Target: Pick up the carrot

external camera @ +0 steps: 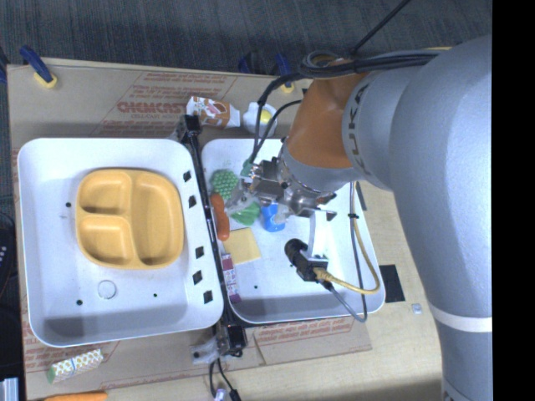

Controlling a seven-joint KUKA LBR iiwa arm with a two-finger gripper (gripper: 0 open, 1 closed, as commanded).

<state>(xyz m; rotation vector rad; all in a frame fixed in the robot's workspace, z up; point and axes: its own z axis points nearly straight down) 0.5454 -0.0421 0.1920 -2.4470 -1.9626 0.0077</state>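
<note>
A grey KUKA arm (435,140) with an orange band reaches in from the right over the right-hand white bin (276,312), its gripper (257,184) hanging low among the toy food. Whether the gripper is apart or together cannot be told from this angle. The left-hand bin (50,307) holds a yellow divided plate (129,217). The carrot (221,215), a short orange piece, lies in the right bin hard against its left wall, just left of and slightly below the gripper, its long axis running roughly along that wall. Beside it sit a yellow cheese slice (243,245), a green vegetable (224,180) and a small blue object (272,217). Red lettering on the cardboard (125,98) beneath the bins is too blurred to read; part of "KUKA" shows on the arm.
</note>
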